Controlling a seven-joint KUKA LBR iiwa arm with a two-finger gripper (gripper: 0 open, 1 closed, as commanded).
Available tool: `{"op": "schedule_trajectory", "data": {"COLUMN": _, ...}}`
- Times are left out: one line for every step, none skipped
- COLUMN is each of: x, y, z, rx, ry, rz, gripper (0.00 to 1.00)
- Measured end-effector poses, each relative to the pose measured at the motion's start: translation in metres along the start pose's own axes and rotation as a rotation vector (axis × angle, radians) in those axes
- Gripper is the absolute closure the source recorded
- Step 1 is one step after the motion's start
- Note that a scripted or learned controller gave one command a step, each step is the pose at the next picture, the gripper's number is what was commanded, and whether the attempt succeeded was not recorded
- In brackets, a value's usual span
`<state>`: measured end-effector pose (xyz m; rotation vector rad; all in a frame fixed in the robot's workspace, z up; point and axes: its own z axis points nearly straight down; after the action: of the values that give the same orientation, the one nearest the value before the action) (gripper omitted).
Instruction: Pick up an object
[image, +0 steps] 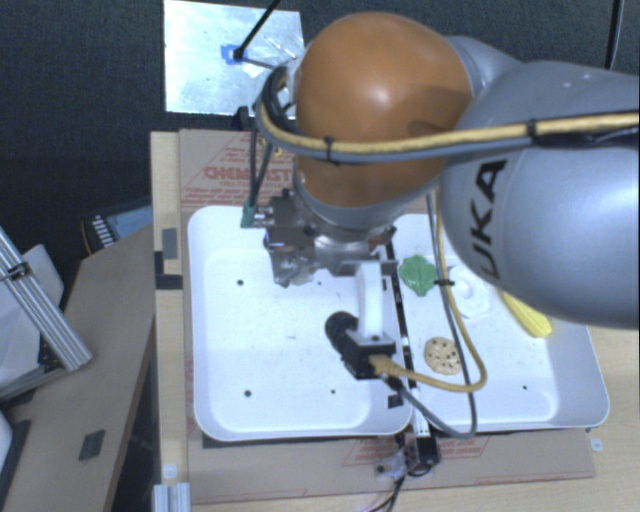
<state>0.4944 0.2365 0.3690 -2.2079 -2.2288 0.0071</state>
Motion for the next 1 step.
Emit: {"op": "schedule_trajectory", "data": {"x": -0.0036, "y": 0.0003, "z": 0.1772, "rx": 0.01, "ry": -0.007, "rz": 0.009, "gripper": 1.0}}
